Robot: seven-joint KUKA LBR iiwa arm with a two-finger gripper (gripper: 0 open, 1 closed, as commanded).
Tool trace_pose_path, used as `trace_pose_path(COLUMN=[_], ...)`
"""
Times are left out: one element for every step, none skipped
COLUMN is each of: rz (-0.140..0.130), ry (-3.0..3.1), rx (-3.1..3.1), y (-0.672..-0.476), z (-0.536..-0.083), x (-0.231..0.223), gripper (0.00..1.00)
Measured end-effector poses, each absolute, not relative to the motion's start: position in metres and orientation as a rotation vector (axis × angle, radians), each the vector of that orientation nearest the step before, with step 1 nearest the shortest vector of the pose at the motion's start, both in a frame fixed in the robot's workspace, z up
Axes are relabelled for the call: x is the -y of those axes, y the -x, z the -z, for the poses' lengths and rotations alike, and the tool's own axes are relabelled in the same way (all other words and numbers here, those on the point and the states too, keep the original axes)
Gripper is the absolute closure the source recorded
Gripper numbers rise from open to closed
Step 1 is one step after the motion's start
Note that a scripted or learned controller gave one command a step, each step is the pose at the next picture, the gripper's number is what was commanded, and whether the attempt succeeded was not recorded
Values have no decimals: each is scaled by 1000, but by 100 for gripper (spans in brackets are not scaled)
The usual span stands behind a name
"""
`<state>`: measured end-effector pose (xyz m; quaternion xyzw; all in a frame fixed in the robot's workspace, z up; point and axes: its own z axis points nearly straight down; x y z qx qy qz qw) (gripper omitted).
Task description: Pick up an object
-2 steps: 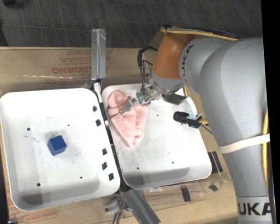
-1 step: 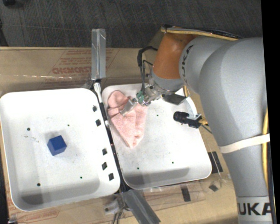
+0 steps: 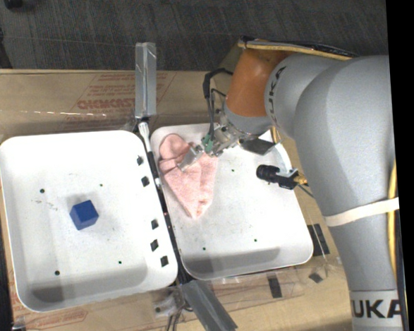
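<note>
Cube [image 3: 84, 214] in left bin [image 3: 23, 167]

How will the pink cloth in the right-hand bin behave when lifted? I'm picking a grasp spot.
The pink cloth lies crumpled and folded, so it is probably floppy and would drape from wherever it is pinched. It looks thin, so likely light. The gripper sits at its upper folds; a pinch there may catch one layer.

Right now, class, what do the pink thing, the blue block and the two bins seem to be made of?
Pink cloth: soft fabric, probably; it lies crumpled with folds and a fuzzy matte look.
Blue block: rigid, matte, sharp-edged; maybe foam, wood or plastic.
Bins, left and right: likely smooth moulded plastic, white with rounded corners and soft sheen.
</note>
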<state>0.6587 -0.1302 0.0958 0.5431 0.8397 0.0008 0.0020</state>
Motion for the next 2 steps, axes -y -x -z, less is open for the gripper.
trace_pose_path(rz=[-4,-6], ry=[-1731,-1716], rx=[-2615,-2624], y=[-616,-589], z=[-96,-96], x=[130,130], gripper=[0,0])
